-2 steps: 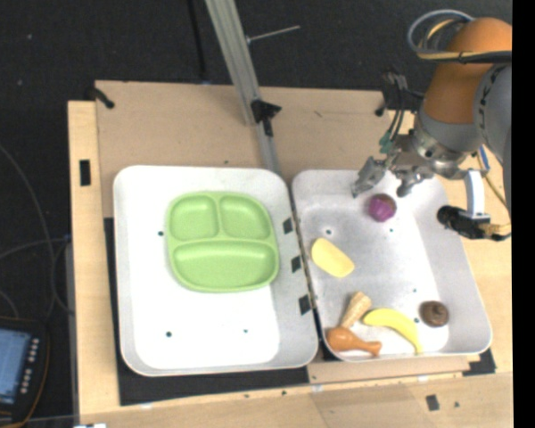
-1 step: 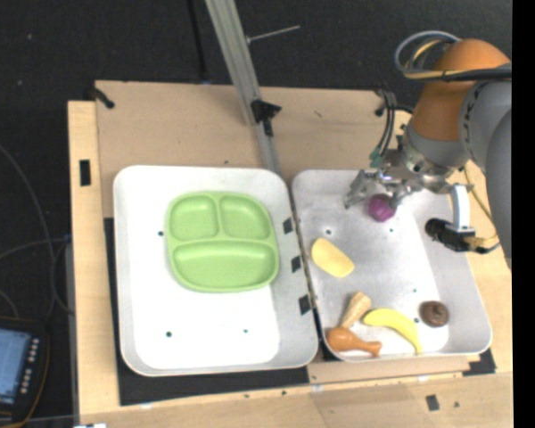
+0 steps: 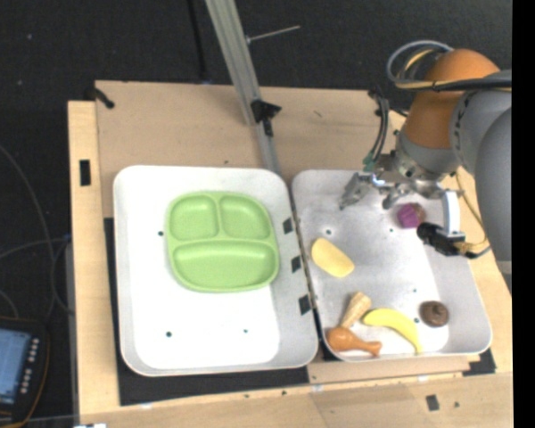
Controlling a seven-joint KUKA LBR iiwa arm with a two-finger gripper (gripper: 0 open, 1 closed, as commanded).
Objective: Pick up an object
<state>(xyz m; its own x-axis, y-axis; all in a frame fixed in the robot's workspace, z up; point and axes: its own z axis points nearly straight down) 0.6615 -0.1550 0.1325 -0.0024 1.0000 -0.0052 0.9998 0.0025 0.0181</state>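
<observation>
The wooden surface (image 3: 187, 127) is under everything, flat and pale, carrying two shallow white bins side by side. The left bin (image 3: 143, 328) has a green divided plate (image 3: 223, 242) lying flat in it, smooth plastic, three compartments. The right bin (image 3: 374, 239) is where my work is: its floor is scuffed and grey-white, and the small things are scattered across it, likely so I can come at each one from above. My hand (image 3: 383, 188) hovers over the far end of that bin; I cannot tell how it is set from here, and nothing shows in it. Just beside it lies a small purple piece (image 3: 409, 213), rounded, the nearest candidate, I judge. Mid-bin sits a pale yellow wedge (image 3: 332, 259), smooth like toy cheese. Along the near wall: a curved yellow banana (image 3: 394, 325), an orange drumstick (image 3: 351, 341), a tan cone-like piece (image 3: 355, 308) touching it, and a little brown doughnut (image 3: 434, 313) apart on the right.
</observation>
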